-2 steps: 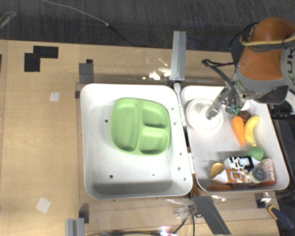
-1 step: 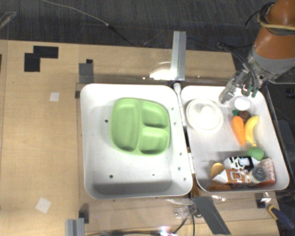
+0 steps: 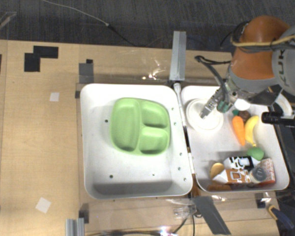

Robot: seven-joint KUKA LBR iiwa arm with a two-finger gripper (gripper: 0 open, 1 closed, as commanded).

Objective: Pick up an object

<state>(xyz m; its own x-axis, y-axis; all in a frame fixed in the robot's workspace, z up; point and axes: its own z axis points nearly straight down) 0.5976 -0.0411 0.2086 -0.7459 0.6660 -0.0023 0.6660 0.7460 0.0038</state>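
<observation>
Clutter lies nearest to us in the right bin (image 3: pixel 283 178): a printed packet (image 3: pixel 243 170), then a green piece (image 3: pixel 256 153), a banana (image 3: pixel 251 129) and a carrot (image 3: pixel 239 130), all close together. Farther back the pincer (image 3: pixel 208 110) hangs over a white plate (image 3: pixel 202 117), holding nothing; we cannot tell its opening. We fear it closes on the flat plate and slips.
</observation>
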